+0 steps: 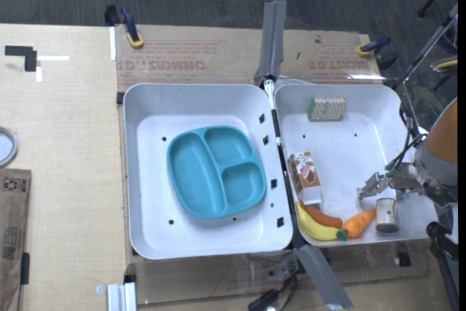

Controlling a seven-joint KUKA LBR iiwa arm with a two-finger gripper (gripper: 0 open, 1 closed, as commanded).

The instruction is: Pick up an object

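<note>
Arm low over right bin, gripper by the can, nothing lifted yet.

Near edge of right bin [408,237]: banana [314,224], carrot [358,222] w/ green tip touching the banana, a reddish piece lying along the banana's top, and a small can [386,215] on its side. Gripper [378,186] sits just above the can and carrot; fingers look parted, nothing between them, prob. lining up on the can as nearest target. Mid bin: carton [306,176] lying flat by the divider. Far corner: sponge [326,109], well apart from the rest. Left bin [138,156] holds a teal divided plate [216,171], tilted a bit. Clamps [131,27] at the bench's far edge pin the sheet under the bins.
</note>
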